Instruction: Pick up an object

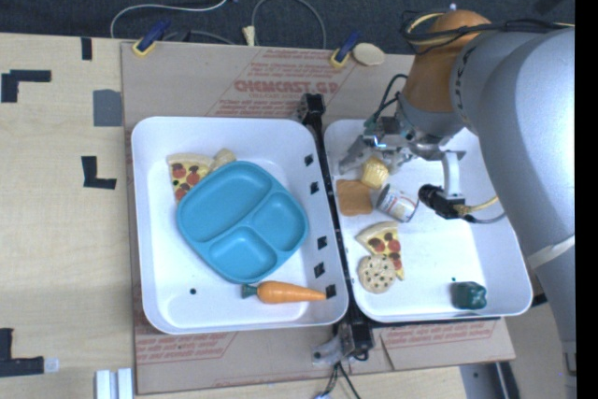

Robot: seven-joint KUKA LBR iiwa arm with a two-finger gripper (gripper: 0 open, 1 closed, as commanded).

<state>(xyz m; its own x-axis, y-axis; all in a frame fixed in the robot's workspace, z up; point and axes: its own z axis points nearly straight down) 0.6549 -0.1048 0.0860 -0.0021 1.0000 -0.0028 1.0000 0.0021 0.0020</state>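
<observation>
In the right bin (505, 280), near its upper left corner, a small yellow cup-shaped toy (375, 173) sits directly under the tool (385, 148), touching or nearly so. Whether the tool is wide or narrow I cannot tell. To my eye the coming move is mostly vertical.

A sky-blue divided plastic plate (242, 220) sits in a white shallow bin (149, 229). An orange toy carrot (288, 292) has a green stem. A yellow toy pizza slice (187, 173) carries red dots. A dark green lumpy toy (469, 295) lies in the other white bin (509, 271).
</observation>
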